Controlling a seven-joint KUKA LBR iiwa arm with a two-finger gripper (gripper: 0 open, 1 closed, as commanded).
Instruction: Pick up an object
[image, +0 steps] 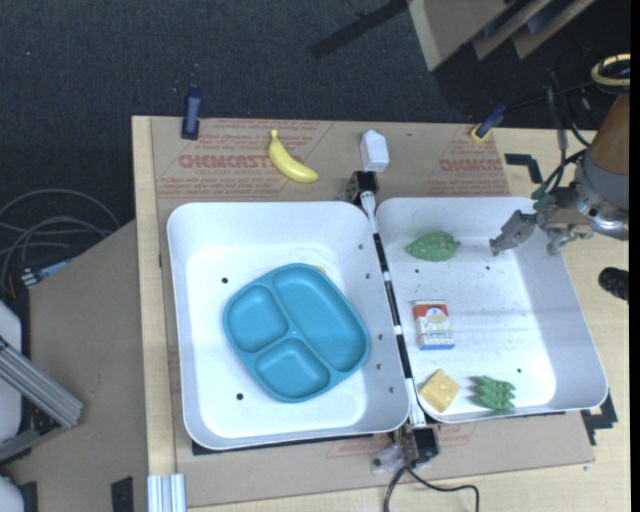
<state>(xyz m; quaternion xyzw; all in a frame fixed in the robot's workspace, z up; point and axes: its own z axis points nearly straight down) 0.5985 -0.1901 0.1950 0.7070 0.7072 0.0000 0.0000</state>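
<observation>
The right bin (560, 300) holds a green leafy piece (432, 246) at its far left, a small red, white and blue box (433, 325) in the middle, and a yellow wedge (438, 391) and a green bumpy toy (493, 393) near the front edge. My gripper (530, 238) hangs over the bin's far right corner, to the right of the leafy piece and apart from it. It is open, and nothing sits between its fingers (510, 232).
The left bin (190, 260) carries a blue divided plate (293, 330). On the bench behind the bins lie a yellow banana (290, 160), a white block (374, 150) and a blue clip (191, 112). Cables trail at the right and the left.
</observation>
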